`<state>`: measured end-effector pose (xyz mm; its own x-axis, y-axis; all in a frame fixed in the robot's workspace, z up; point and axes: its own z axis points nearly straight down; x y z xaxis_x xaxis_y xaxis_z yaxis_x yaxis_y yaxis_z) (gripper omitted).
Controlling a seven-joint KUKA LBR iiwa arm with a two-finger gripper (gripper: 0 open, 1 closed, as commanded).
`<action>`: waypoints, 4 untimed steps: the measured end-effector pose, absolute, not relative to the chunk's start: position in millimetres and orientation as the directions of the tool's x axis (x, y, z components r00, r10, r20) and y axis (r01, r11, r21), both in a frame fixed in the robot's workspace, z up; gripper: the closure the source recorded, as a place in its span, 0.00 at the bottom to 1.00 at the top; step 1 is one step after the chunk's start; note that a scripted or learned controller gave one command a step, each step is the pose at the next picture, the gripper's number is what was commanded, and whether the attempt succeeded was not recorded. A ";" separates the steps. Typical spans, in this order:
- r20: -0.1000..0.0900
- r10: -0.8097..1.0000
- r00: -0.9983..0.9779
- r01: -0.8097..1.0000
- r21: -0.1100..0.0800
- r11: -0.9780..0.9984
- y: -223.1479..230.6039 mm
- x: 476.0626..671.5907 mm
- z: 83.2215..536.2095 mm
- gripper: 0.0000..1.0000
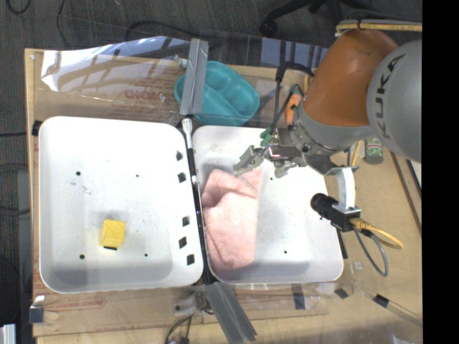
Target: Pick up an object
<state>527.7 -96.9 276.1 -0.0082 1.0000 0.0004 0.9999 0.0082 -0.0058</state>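
Near-left, a small yellow block (112, 233) lies flat on the floor of the left bin (57, 192), well apart from the arm; to the right, a pink cloth (231, 217) lies crumpled along the left wall of the right bin (308, 256), running from near edge to abt mid-bin; just beyond its far end the gripper (264, 160) hangs over the bin w/ jaws apart, nothing between them, left finger close above the cloth's far edge; further back a teal bowl (219, 95) sits on the tabletop (107, 84) behind both bins.
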 end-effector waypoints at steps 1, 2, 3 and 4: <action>0.001 1.000 -0.001 1.000 -0.008 0.001 -92.2 526.6 146.6 0.00; -0.002 0.890 -0.456 0.890 0.001 0.456 -113.1 512.0 281.9 0.00; 0.003 0.754 -0.657 0.754 -0.003 0.657 -97.3 521.0 154.6 0.00; -0.001 0.940 -0.340 0.940 0.000 0.340 -148.2 548.9 97.6 0.00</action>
<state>548.9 -148.2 97.6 -0.3399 0.9405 -0.0009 0.9405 0.3399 0.0002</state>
